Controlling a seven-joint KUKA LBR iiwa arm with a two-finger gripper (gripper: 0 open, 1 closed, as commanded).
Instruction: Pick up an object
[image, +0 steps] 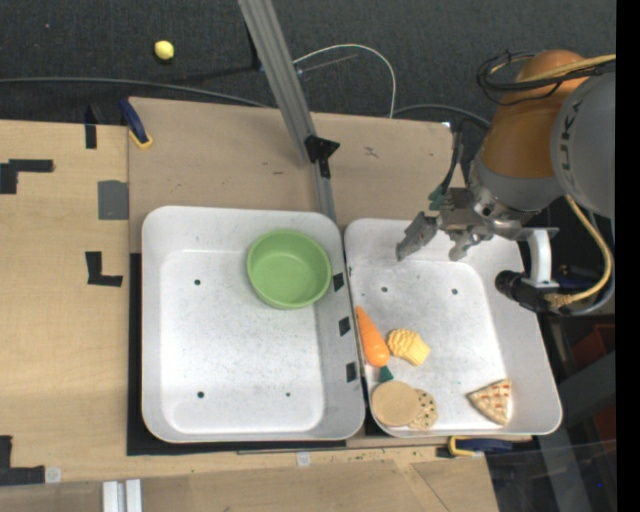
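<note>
My gripper (437, 243) hangs over the far edge of the right bin (445, 290), its two grey fingers spread apart and open with nothing between them. Well in front of it, in the near part of that bin, lie an orange carrot (372, 338), a yellow corn piece (408, 346), a round tan cookie (398, 404) overlapping a chocolate chip cookie (424, 409), and a pizza slice (493, 400) at the near right corner. A green bowl (289, 267) sits in the left bin (200, 340) near its far right side.
A grey metal pole (290, 95) slants down from the top to the bins' shared divider. Cables loop behind the right bin. A small yellow ball (164, 49) lies on the dark floor at the far left.
</note>
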